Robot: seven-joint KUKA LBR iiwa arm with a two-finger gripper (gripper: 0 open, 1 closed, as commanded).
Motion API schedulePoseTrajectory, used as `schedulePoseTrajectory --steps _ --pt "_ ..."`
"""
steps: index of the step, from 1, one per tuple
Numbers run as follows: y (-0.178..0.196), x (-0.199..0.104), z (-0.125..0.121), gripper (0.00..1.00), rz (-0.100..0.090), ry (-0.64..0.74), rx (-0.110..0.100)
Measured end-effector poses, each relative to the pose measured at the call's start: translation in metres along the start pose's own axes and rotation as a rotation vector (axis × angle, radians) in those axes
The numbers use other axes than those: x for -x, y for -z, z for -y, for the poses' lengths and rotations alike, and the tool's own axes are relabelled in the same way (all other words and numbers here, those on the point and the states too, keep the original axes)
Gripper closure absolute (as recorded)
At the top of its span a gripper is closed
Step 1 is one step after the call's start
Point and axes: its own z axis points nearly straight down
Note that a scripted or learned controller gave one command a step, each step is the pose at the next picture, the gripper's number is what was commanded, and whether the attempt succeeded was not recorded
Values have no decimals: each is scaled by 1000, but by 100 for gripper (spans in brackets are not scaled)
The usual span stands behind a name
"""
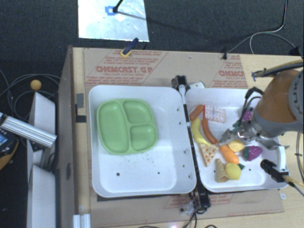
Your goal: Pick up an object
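Note:
The right bin (270, 183) holds a heap of toy foods. Among them are a yellow banana (198, 132), a red sausage (209, 130), a pizza slice (207, 152), an orange carrot piece (228, 155), a yellow lemon (233, 171) and purple grapes (253, 151). My gripper (232, 136) hangs low over the middle of this bin. It is just right of the sausage and above the carrot piece and a small yellow piece (236, 146). I see nothing lifted clear of the bin.
In the left bin (142, 175) lies a green divided plate (127, 126). A pink-and-white cracker (215, 113) and an orange pepper (196, 111) lie at the back of the right bin. A tan piece (220, 171) sits by the lemon. The grey arm (280, 108) covers the bin's right side.

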Motion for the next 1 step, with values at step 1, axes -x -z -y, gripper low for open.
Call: schedulePoseTrajectory --steps 1 --pt "-15 -39 30 0 -1 2 -1"
